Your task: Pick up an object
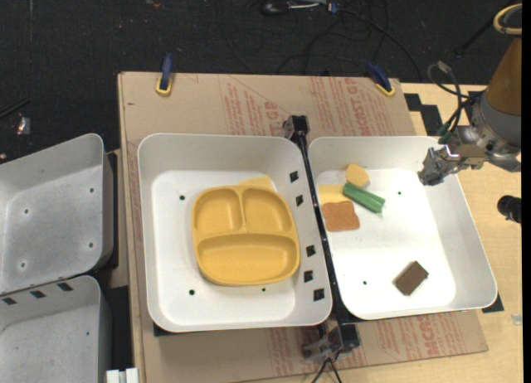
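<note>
The gripper (433,167) is dark metal and hangs at the far right rim of the right bin (465,232); whether it is wide or narrow, I cannot tell, and nothing shows in its grasp.

Well to the gripper's left, in the same bin, lies a green stick (364,198), smooth and cylinder-shaped. Its long axis runs at a slant, from upper left to lower right in the view, and its lower end points toward the middle of the bin. Just beyond its far end sits a small yellow lump (357,175), rounded and matte. A flat orange-brown slab (341,216), with a rough look like toast, lies a little further left of the stick, near the wall between the bins. A pale yellow flat piece (331,195) touches the slab's upper edge. Below the gripper, well apart, a small brown block (410,278) lies tilted on the bin floor.

The left bin (166,290) holds a yellow plastic tray (246,235) with three compartments. Both bins are smooth white and rest on a cardboard sheet (207,99).
</note>
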`<state>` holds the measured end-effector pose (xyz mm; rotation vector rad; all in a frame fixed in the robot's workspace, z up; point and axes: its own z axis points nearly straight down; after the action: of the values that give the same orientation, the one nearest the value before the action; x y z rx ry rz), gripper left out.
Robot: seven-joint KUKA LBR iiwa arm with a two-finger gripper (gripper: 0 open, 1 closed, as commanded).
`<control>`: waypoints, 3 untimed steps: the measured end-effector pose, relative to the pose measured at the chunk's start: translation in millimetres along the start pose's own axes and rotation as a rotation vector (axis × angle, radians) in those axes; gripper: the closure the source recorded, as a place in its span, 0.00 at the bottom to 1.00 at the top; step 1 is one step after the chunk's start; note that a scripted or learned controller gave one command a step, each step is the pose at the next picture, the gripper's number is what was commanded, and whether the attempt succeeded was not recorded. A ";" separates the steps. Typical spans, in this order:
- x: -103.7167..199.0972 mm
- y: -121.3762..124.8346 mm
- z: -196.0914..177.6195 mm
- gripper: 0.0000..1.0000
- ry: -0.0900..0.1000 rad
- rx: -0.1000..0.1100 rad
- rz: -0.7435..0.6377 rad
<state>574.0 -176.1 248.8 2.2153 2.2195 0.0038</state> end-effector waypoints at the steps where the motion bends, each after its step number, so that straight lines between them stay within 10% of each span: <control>1: 53.5 5.5 12.5 1.00 0.004 0.006 -0.005; 3: 170.6 18.5 1.0 1.00 0.004 0.005 -0.007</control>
<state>592.2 -5.5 247.5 2.2124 2.2314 0.0036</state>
